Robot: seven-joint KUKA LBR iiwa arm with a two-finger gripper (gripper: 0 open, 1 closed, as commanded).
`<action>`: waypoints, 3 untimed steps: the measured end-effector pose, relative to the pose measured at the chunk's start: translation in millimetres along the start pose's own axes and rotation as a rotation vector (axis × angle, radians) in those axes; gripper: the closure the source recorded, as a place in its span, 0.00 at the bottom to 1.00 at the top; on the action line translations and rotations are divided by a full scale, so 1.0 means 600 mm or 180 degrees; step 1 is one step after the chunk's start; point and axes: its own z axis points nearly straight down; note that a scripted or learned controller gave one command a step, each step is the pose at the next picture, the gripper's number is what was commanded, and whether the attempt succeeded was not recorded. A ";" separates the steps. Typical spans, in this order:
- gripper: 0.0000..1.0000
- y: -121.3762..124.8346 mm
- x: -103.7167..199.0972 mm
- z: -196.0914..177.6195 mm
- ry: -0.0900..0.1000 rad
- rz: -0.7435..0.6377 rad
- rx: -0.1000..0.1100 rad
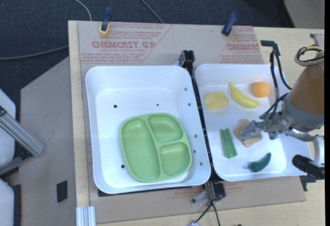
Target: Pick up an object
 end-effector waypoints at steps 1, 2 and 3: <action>0.00 0.000 0.000 0.082 0.0003 0.0001 -0.0004; 1.00 0.002 0.000 0.066 -0.0001 0.0000 -0.0011; 1.00 0.012 0.004 -0.025 -0.0011 -0.0004 -0.0018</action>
